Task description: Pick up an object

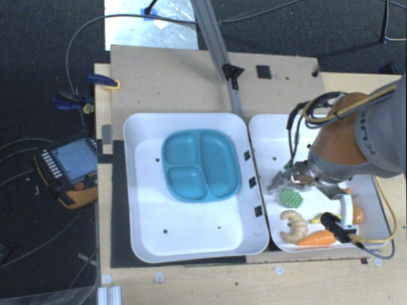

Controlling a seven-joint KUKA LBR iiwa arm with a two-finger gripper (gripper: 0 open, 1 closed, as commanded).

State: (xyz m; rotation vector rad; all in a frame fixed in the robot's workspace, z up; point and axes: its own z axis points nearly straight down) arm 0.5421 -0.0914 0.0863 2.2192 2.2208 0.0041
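Camera view, from above at a slant. We take the right bin [264, 170] as our landmark; everything else is placed against it.

The left bin [143, 234] sits touching its left wall and carries a blue divided plate [200, 164], the plate lying flat near that bin's middle. Nothing rests on the plate.

Inside the right bin, the loose objects crowd the near half: a green knobbly ball [291, 198] about mid-bin, a tan curled piece [292, 225] just below it, and an orange carrot-shaped item [316, 238] lying along the near wall, touching or nearly touching the tan piece. A small orange object [358, 214] sits toward the bin's right side, partly behind a white-and-black part of the arm.

The arm [346, 138] reaches in over the right bin's far-right portion, wrist bent down. The tool [284, 180] is low inside the bin, just above and left of the green ball. We cannot tell whether its fingers stand apart or together; they read as a grey blur. We see no object between them.

Judgement: the tool's spot beside the green ball suggests that ball is the candidate. It sits apart from the bin walls, which would leave room for a grasp. Pick not yet done.
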